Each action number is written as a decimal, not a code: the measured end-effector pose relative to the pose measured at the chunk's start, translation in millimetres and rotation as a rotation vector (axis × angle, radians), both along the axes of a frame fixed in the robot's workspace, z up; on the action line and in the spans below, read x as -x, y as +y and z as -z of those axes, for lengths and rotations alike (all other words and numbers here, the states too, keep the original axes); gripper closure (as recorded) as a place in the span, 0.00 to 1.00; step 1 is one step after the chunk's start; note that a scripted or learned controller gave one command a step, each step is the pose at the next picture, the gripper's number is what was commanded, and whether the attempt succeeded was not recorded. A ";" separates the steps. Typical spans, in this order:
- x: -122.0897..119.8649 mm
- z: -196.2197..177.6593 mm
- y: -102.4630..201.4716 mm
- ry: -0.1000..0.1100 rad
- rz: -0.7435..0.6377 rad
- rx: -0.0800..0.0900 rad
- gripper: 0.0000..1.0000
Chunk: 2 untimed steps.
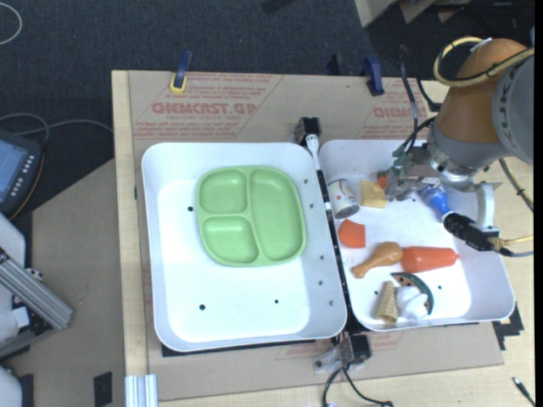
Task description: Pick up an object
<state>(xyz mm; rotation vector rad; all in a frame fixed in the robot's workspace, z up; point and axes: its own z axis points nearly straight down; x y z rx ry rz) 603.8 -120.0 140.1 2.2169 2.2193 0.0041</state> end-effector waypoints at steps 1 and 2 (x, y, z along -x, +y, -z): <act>-9.3 -61.2 0.3 -0.003 0.000 0.001 1.00; -10.4 -86.7 0.4 0.000 0.000 0.000 1.00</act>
